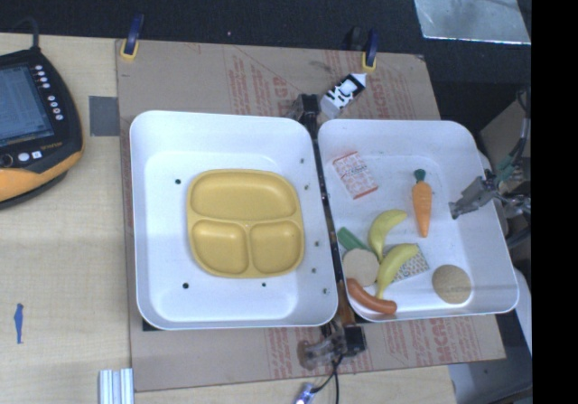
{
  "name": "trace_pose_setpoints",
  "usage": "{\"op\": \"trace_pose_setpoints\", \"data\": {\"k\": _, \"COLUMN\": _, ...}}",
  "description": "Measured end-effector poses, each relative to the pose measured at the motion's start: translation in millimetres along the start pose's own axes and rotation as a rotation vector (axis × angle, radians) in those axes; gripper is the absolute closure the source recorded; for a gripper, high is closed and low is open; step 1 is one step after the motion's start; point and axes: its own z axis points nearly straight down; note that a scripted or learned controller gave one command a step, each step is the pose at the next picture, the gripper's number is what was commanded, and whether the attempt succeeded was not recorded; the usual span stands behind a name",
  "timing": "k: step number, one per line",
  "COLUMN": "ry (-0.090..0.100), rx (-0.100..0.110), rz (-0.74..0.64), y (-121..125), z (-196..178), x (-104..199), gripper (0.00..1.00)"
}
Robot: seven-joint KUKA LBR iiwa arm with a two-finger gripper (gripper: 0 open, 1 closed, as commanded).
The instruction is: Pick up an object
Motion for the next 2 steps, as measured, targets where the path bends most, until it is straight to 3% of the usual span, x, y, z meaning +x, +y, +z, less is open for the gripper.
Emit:
{"op": "trace_pose_setpoints", "data": {"k": 1, "ry": 0.0, "rx": 0.005, "rz": -0.002, "y": 62, "z": 81, "x": 12, "gripper": 0.0}}
{"op": "trace_pose_setpoints", "data": {"k": 2, "ry": 0.0, "rx": 0.006, "rz": 0.0, "y": 93, "z": 180, "x": -5, "gripper": 0.0}}
